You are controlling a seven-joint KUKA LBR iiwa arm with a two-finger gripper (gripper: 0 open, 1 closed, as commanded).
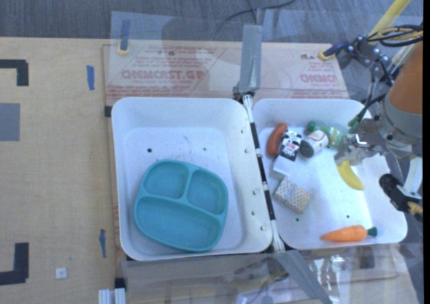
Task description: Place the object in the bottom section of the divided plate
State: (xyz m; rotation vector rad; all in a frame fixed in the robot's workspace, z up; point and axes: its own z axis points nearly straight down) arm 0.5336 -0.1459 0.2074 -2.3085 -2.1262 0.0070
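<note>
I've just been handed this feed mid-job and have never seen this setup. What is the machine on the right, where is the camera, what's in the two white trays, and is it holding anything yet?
The single camera is fixed above the bench, looking down at a slant. The grey and orange machine entering from the right is a robot arm; its gripper hangs over the right bin, close to a yellow banana. I cannot tell whether it grips anything.

The left bin holds a teal divided plate with three sections, nothing in them. The right bin holds the loose items: the banana, an orange carrot, a patterned box, a reddish oblong piece, a black-and-white item and a small cluster of green and white toys.
</note>
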